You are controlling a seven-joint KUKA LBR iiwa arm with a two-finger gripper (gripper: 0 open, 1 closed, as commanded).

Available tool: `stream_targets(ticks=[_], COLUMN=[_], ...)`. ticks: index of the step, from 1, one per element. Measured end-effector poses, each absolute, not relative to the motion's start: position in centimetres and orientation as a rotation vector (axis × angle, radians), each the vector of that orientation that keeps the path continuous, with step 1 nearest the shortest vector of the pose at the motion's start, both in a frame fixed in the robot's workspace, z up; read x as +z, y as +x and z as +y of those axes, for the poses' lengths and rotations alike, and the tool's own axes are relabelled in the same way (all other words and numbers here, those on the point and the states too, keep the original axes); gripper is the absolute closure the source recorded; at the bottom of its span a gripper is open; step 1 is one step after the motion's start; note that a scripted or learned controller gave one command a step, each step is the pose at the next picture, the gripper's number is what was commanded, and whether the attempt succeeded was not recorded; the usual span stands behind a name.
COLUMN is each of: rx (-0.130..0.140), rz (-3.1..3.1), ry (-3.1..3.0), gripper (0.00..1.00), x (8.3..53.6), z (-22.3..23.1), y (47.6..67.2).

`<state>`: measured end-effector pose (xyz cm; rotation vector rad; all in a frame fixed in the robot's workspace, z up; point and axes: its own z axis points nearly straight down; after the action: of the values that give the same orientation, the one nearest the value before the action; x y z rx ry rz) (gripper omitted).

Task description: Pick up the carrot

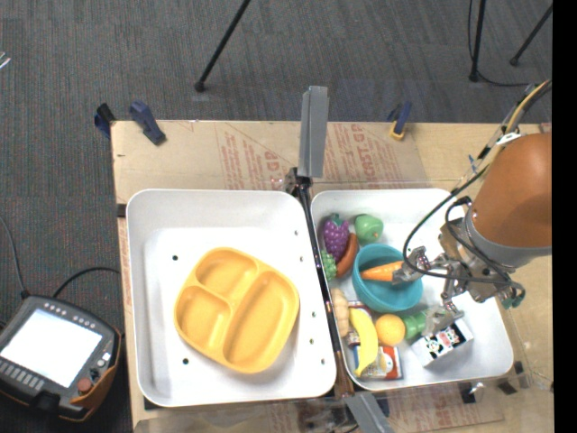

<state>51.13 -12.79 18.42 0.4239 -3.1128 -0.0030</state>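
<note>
The orange carrot (pixel 382 272) lies level over the teal bowl (pixel 370 289) in the right bin (pixel 487 354), tip pointing left. My gripper (pixel 410 269) reaches in from the right at the bowl's right rim. Its two grey fingers (pixel 418 259) sit above and below the carrot's thick end and are shut on it. The arm's orange band (pixel 518 192) hangs over the bin's right side.
Around the bowl are purple grapes (pixel 334 234), a green fruit (pixel 368 227), a banana (pixel 362 332), a yellow-orange ball (pixel 390 329) and a cow-print carton (pixel 448 341). The left bin (pixel 153 233) holds a yellow divided plate (pixel 237 308).
</note>
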Motion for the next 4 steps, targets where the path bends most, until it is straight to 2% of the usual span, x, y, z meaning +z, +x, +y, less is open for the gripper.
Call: stream_targets(ticks=[1,2,3,4], rx=[0.011,0.022,0.012,0.0], rz=[-3.118,-3.125,-3.12,-3.118], ry=[0.523,0.53,0.534,0.405], gripper=[0.0,1.0,0.0,0.0], x=[9.7,10.9,10.7,8.7], z=[-10.6,-10.8,-10.4,-8.7], y=[50.0,50.3,50.2,57.5])
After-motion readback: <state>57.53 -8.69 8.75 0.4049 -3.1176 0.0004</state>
